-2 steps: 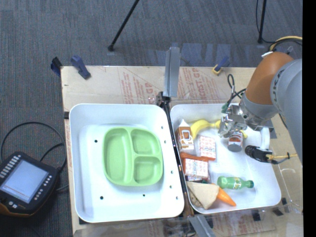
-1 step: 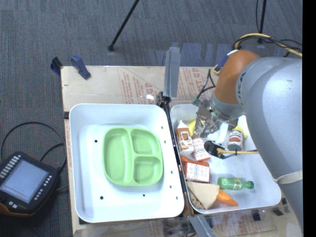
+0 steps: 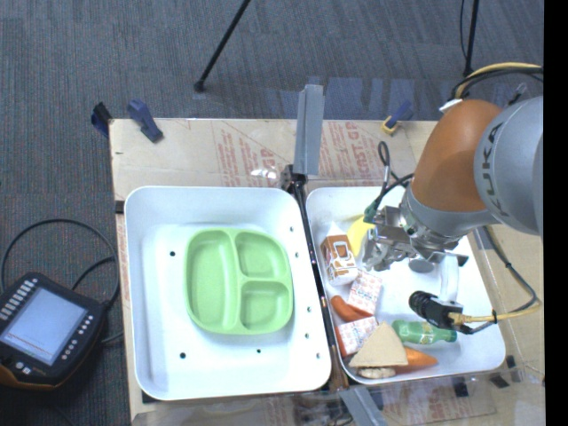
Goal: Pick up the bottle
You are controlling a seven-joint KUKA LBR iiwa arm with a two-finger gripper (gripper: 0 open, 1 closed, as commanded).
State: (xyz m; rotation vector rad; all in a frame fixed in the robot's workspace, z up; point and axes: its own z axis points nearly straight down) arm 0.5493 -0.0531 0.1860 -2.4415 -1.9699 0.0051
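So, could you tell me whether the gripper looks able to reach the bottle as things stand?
Probably yes. The green bottle lies on its side in the right bin, open from above, though a sandwich and carrot crowd it. The gripper hangs over the same bin, farther back.

Arm [image 3: 497, 162] casing reads part of "KUKA", cut by the frame edge. Bench board [image 3: 355, 140] carries red print, illegible.
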